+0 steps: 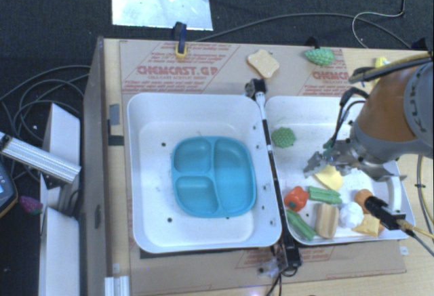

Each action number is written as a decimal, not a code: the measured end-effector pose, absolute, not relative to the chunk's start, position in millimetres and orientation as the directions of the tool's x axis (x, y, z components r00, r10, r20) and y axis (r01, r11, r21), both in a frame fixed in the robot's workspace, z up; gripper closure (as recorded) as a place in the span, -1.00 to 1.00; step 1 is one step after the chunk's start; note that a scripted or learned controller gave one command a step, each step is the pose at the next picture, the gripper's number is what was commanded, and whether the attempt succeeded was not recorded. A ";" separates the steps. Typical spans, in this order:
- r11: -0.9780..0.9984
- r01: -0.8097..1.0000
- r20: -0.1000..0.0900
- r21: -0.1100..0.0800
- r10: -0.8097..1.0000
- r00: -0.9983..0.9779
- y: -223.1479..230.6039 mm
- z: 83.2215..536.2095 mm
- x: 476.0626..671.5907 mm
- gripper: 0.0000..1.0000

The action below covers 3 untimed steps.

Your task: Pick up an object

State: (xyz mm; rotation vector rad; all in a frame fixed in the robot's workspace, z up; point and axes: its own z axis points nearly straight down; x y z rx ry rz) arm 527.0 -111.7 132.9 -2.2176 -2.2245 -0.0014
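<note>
The right bin [298, 108] holds several toy foods. A green bumpy piece [283, 137] lies at its left. Along the front lie a red pepper [296, 198], a green bean [325, 194], a tan bread piece [327, 220], a white lump [350, 213] and a yellow wedge [368, 225]. My gripper [328, 160] hangs low over the middle of this bin, just above a pale yellow piece [330, 179]. The grey arm with its orange band [390, 108] comes in from the right and hides the bin's right part.
The left bin [146, 152] holds a blue divided plate [213, 176]. A divider rail [266, 139] runs between the bins. Behind the bins, on the cardboard, lie a bread slice [263, 63] and a green toy [320, 55]. Cables trail at the left.
</note>
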 end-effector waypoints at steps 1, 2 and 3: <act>0.001 1.000 -0.001 0.001 1.000 -0.001 -151.2 84.1 564.6 -1.00; 0.001 1.000 -0.003 0.004 1.000 -0.001 -207.7 176.6 487.0 -1.00; 0.000 1.000 -0.001 0.003 1.000 0.000 -206.6 84.6 487.1 -1.00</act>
